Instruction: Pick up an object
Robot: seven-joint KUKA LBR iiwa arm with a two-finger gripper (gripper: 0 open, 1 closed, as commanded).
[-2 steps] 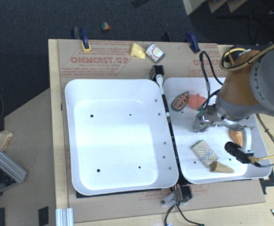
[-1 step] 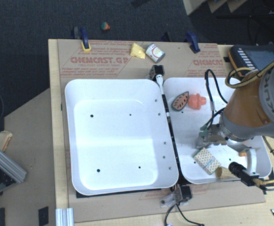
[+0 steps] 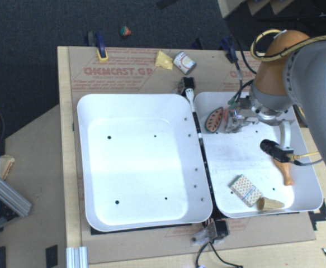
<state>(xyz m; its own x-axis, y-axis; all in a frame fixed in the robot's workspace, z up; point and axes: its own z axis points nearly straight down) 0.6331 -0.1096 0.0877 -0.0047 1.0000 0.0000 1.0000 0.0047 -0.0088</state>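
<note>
Nearest you in the right bin (image 3: 230, 161), a tan wedge (image 3: 270, 204) is lying just beside a patterned block (image 3: 245, 190), with a black-headed, orange-handled tool (image 3: 279, 156) resting farther back near the outer wall; the left bin (image 3: 135, 161) is holding nothing. Farther still, the gripper (image 3: 234, 120) is hovering low at the right bin's far end, and you are not being shown whether it is parted or closed. The likeliest pick, a reddish oval object (image 3: 214, 120), is lying just beside the gripper on the side toward the left bin, its long axis running roughly near-to-far, so a short sideways shift is looking necessary.
</note>
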